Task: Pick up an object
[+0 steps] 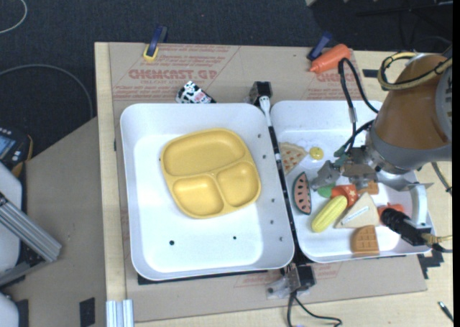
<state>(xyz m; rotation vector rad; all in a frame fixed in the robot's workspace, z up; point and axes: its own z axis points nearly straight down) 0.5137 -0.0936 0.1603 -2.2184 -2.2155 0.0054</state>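
Nearest, a waffle [365, 240] and corn cob [328, 213] lay in the right bin [316, 250], beside a watermelon slice [302, 192]. Above them hovered the pincer [343, 174]; its opening could not be made out. Farther left, a yellow divided plate [209, 172] sat in the left bin [144, 196].

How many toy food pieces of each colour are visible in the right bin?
Yellow: 2, a corn cob and a small round piece
Red: 2, a watermelon slice and a tomato
Tan or brown: 3, a pizza slice, a waffle, a sandwich wedge
Total: 7
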